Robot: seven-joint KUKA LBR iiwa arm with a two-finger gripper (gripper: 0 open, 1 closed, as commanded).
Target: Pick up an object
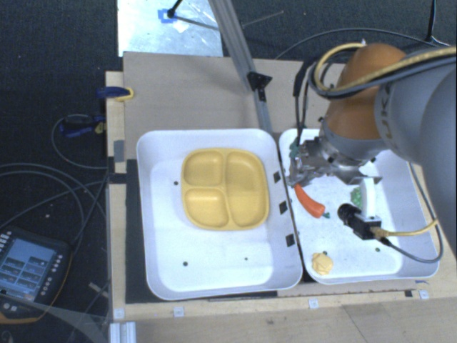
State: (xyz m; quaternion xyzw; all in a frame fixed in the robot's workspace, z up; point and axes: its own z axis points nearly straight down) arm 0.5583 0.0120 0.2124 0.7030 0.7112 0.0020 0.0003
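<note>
The gripper (301, 168) is hanging low in the right bin (400, 263), right above the top end of the orange carrot (309, 200) lying near the bin's left wall. I cannot tell how wide the hand is. For a clean pick, I'd be centring over the carrot's thick middle, squaring across its width and dropping straight. 1 yellow toy (323, 264) is sitting near the front rim, well apart.

Soft overhead light, slight blur.
</note>
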